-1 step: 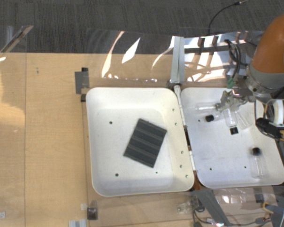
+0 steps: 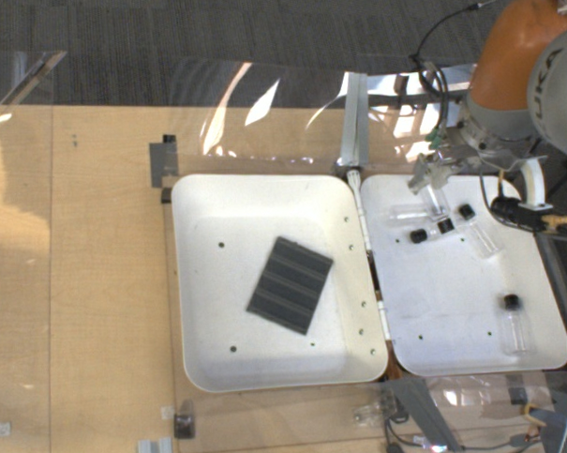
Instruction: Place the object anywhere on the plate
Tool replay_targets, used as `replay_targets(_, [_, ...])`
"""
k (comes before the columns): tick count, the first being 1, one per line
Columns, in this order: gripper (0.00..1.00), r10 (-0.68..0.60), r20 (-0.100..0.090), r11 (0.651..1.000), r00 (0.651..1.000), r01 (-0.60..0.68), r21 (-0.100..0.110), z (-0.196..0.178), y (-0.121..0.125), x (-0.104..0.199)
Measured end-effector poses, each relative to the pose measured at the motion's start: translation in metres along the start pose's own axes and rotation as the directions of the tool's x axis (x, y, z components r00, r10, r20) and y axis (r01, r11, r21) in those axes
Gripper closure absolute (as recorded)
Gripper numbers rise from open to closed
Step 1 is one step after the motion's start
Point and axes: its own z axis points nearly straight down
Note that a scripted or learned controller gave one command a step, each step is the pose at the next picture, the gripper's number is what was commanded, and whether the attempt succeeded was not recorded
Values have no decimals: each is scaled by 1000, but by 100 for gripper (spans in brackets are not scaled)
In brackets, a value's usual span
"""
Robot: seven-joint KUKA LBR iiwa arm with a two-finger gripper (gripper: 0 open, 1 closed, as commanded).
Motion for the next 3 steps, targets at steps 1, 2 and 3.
replay_targets(1, [100, -81, -3, 997, 997, 81, 1, 20, 19, 89])
replay_targets(2, [100, -261, 1, 965, 965, 261, -8, -122, 35, 166])
replay_targets(3, [0, -261, 0, 965, 965, 261, -6, -121, 34, 166])
